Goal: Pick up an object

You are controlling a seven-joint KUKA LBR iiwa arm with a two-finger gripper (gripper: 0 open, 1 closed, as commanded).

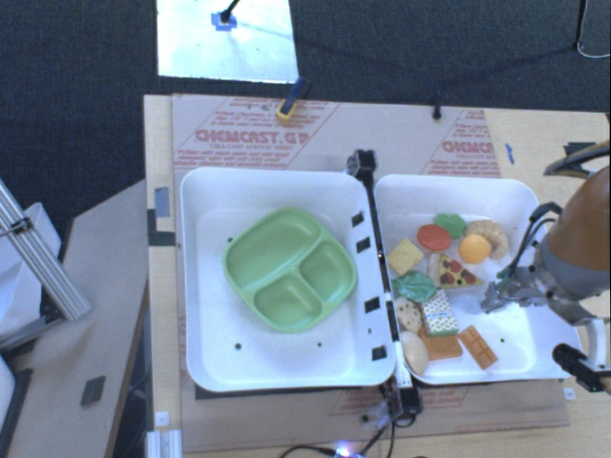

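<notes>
A divided plate (289,270) lies in the left bin (205,351); toy foods (444,294) crowd the right bin (520,356).

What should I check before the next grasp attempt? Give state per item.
1. hand over the right bin, where the objects are: ok.
2. Finger state: cannot tell.
3. Object already held: cannot tell, nothing seen in the hand.
4. Near targets: pizza slice and orange ball lie just left of the hand: ok.
5. Clutter: food pieces packed close, several touching: not ok.
6. Green divided plate sits in the left bin, away from the arm: ok.
</notes>
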